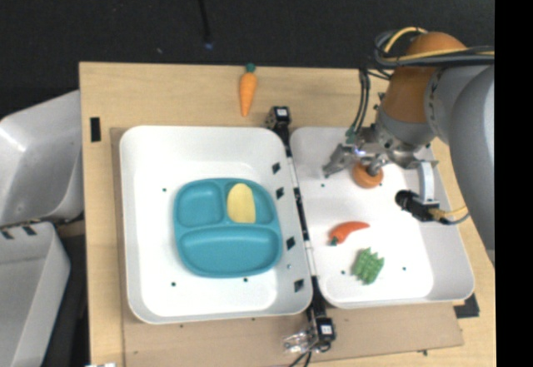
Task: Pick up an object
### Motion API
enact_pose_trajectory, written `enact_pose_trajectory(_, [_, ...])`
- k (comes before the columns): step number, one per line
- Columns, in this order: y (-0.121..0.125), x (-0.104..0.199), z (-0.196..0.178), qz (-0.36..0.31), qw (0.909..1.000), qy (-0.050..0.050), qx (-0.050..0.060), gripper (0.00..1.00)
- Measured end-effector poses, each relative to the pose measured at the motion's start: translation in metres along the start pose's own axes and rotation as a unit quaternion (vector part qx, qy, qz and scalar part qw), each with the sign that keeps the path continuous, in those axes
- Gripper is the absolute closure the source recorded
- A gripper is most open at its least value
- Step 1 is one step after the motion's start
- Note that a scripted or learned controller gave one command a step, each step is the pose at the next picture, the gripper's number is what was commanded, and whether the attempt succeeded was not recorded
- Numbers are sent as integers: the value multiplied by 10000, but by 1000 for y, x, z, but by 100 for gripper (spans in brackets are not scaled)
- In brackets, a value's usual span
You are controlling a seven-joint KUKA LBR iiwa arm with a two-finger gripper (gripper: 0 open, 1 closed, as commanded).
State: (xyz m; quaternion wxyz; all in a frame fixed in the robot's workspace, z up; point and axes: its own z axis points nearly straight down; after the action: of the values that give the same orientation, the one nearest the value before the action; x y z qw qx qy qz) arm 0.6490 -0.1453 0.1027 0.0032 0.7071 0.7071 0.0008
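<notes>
My gripper (360, 161) hangs low over the far part of the right bin (441, 274). A small round orange object (367, 177) lies directly under it, partly covered by it; whether they touch is unclear. Nearer the front of the same bin lie a red chili pepper (348, 231) and a green leafy piece (367, 265), both apart from the gripper. In the left bin (146, 274) a teal divided plate (218, 240) carries a yellow object (241, 203) in its far right compartment.
A toy carrot (247, 91) lies on the wooden bench behind the bins. A black clip (278, 116) sits at the far end of the seam between the bins. The arm's grey body and cables (433, 190) overhang the right bin's right side.
</notes>
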Motion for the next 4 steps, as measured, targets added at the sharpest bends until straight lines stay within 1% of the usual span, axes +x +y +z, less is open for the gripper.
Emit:
enact_pose_trajectory(1, [3, -2, -16, 5, 10000, -21, -55, 100])
enact_pose_trajectory(2, [8, -1, -80, -9, 10000, 8, -6, 100])
enact_pose_trajectory(3, [14, -3, -125, -14, 10000, 10, 5, 100])
enact_pose_trajectory(4, [12, -14, -177, -3, 10000, 5, -5, 100])
